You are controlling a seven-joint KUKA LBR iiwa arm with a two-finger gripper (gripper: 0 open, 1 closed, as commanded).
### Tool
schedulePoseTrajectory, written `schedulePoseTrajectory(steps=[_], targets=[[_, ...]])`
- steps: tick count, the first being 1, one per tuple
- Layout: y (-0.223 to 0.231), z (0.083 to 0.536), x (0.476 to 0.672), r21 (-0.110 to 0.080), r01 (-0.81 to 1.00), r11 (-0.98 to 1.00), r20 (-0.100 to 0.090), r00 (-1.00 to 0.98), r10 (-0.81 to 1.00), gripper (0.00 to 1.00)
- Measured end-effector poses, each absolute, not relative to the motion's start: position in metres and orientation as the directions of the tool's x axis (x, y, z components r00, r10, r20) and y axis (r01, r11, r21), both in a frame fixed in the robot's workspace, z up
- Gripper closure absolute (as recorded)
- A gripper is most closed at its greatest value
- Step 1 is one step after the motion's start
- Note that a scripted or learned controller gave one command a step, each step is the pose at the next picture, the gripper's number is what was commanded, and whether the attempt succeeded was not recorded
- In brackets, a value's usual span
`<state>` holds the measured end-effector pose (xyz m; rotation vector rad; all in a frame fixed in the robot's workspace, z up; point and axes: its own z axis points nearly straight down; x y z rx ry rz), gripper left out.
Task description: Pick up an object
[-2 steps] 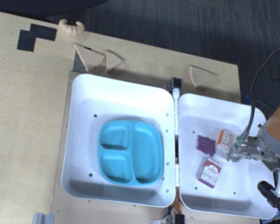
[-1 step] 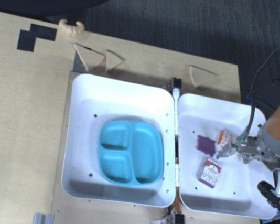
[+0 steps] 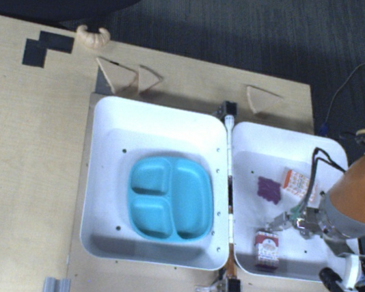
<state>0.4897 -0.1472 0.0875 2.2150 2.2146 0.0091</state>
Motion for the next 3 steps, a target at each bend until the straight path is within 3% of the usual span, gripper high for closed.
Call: schedulePoseTrajectory(steps=[1, 2, 3], targets=[[-0.147, 0.099, 0.492, 0.016, 1.000, 0.001, -0.003, -0.001, 1.000, 1.00], [-0.147, 0.099, 0.492, 0.016, 1.000, 0.001, -0.003, -0.001, 1.000, 0.00], [-0.147, 0.109, 0.494, 0.020, 1.000, 0.003, -0.003, -0.003, 1.000, 1.00]])
